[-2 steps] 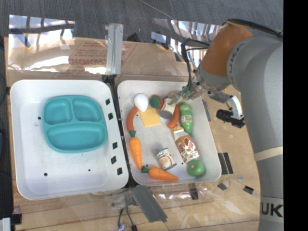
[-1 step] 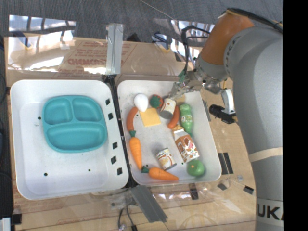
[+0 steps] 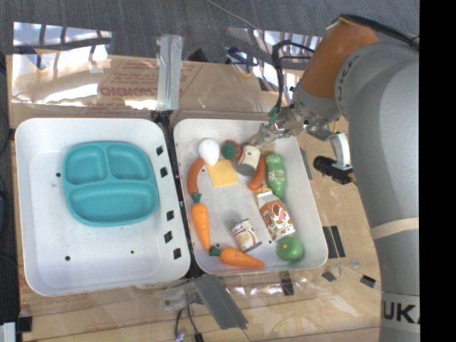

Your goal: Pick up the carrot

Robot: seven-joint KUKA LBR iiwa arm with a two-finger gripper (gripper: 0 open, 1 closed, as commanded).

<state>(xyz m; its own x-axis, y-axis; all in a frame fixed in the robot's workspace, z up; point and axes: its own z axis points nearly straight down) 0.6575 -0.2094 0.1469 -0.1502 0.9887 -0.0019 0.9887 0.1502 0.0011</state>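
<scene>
You are looking down on a robotics lab bench rather than any home or kitchen. A large grey industrial arm (image 3: 377, 155) with an orange band reaches in from the right, part of its maker's lettering showing near its base. Two shallow white bins (image 3: 35, 191) sit side by side on flattened brown cardboard (image 3: 128, 84) held with grey tape (image 3: 168, 70), with cables trailing at the edges and dark carpet (image 3: 107, 2) behind. The food in the right bin (image 3: 313, 212) is plastic toy produce and small packets, and the left bin holds a teal divided plate (image 3: 109, 182).
</scene>
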